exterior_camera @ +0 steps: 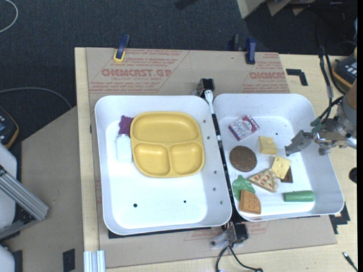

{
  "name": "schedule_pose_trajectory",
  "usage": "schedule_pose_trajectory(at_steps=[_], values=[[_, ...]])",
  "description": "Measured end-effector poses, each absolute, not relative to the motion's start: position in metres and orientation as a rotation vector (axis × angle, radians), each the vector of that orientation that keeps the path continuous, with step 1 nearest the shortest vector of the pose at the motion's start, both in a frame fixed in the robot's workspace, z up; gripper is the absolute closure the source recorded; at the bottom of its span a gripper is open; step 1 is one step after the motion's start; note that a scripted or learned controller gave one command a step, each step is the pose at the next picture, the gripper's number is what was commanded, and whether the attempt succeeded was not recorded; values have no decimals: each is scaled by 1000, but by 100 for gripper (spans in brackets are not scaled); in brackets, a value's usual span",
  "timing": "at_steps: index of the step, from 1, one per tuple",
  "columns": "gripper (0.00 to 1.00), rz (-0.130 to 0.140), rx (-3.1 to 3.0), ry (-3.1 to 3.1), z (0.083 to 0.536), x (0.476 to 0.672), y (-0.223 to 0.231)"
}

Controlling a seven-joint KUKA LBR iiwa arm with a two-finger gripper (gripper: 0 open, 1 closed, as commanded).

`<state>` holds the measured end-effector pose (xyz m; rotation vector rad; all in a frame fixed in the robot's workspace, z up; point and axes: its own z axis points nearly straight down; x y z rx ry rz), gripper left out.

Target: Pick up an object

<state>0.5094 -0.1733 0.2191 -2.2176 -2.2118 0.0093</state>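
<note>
Over the right bin's (266, 101) right side the gripper (296, 144) hangs above bare floor; whether it is released or clenched cannot be told, and nothing shows in it. Toy food lies left of it: brown cookie (244, 158), cheese wedges (268, 145) and (281, 166), pizza slice (264, 181), waffle (249, 202), green cylinder (299, 196), red-and-white packet (243, 127). Left bin (159, 214) holds a yellow divided plate (167, 143).

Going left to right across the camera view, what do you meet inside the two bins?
White bottle → yellow divided tray → brown round cookie → yellow cheese wedge → green cylinder → gripper.
</note>
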Motion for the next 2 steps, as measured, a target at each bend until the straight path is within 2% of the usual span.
schedule_pose_trajectory(at_steps=[1, 2], values=[[0, 0, -2222, -2222, 225, 512, -173], [0, 5, -2216, -2215, 162, 506, -171]])
